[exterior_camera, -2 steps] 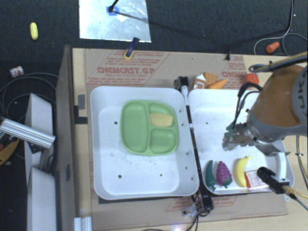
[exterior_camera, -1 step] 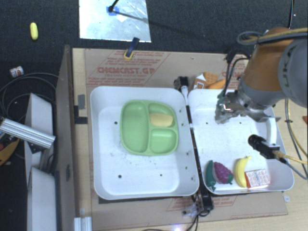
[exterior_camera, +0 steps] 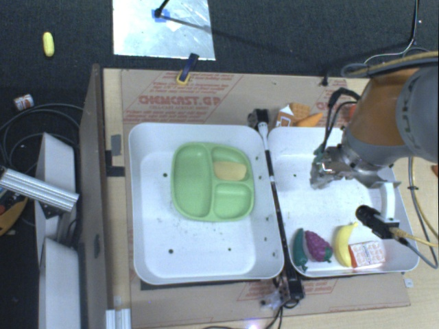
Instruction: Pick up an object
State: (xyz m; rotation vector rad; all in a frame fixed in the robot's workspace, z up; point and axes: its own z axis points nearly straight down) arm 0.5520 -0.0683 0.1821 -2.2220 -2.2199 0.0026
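Four small toys, the banana lightest and firm, lie at five o'clock; the gripper's opening cannot be told.

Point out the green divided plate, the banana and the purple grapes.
green divided plate (exterior_camera: 199,184): camera view, on its large left compartment.
banana (exterior_camera: 343,240): camera view, on the middle of its yellow body.
purple grapes (exterior_camera: 317,245): camera view, on the centre of the bunch.
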